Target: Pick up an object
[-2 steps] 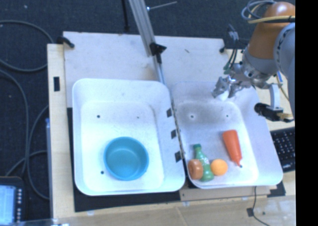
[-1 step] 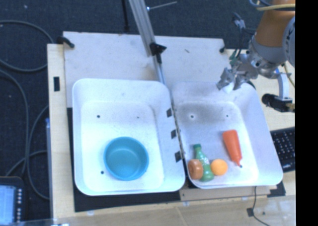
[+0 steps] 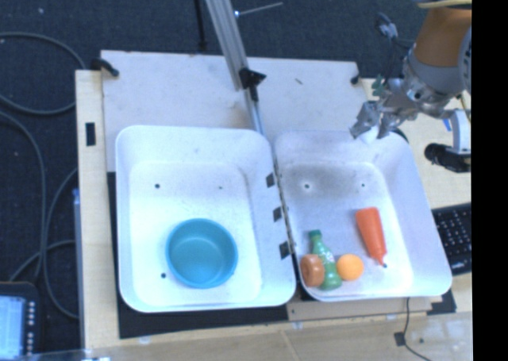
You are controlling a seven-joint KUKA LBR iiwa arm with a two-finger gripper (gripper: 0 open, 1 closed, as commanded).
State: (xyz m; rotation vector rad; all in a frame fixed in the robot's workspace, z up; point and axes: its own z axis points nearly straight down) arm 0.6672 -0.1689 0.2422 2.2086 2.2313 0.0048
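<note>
The gripper (image 3: 371,129) is seen above the far right corner of the right bin (image 3: 397,157), carried by the grey arm with its orange band (image 3: 441,30) reaching in from the right. Whether the jaws are apart or together cannot be told; nothing is seen held between them. It is judged that the arm is parked high at the rim so that the bin's contents are left unobstructed before a descent is made.

In the right bin, four things are gathered toward the near side. An orange carrot-shaped toy (image 3: 371,233) lies lengthwise near the right wall, apart from the others. At the near left corner a green bottle-shaped toy (image 3: 323,259) lies touching a brown rounded object (image 3: 312,270) on one side and a small orange ball (image 3: 350,266) on the other. The cluster is judged harder to grasp cleanly, since its members press together; the carrot-shaped toy, lying alone, is judged the easier pick.

In the left bin (image 3: 143,153), a blue bowl (image 3: 202,252) sits upright near the front, with nothing seen inside it.

Both bins rest side by side on the bench (image 3: 182,82).
</note>
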